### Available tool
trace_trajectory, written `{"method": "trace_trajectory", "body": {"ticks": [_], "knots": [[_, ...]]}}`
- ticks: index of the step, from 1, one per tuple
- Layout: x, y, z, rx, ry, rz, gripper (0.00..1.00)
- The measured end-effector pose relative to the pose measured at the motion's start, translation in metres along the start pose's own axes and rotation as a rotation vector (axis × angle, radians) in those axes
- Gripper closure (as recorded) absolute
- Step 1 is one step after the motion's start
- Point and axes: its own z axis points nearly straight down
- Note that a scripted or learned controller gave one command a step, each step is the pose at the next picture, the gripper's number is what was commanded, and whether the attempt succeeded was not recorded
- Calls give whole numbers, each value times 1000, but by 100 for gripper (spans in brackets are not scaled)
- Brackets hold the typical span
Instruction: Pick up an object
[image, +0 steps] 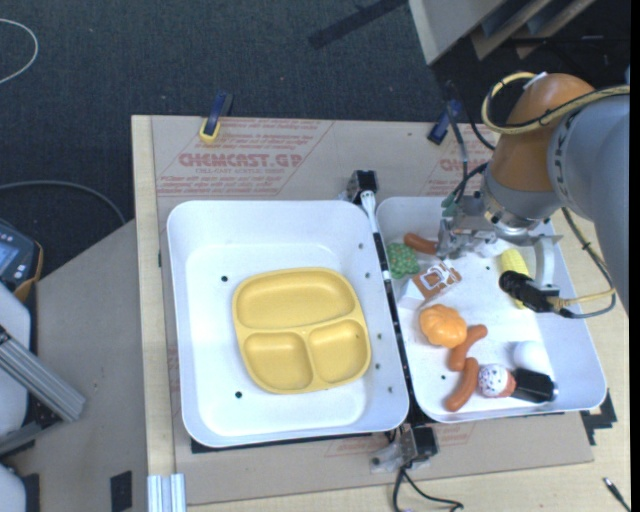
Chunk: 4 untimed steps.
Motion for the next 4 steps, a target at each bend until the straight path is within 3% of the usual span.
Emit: {"method": "trace_trajectory", "body": {"ticks": [2, 3, 4], "knots": [[1, 3, -108, -6, -1, -3, 100], [1, 4, -122, -2, 1, -3, 100], [38, -24, -111, 7, 4, -5, 100]]}}
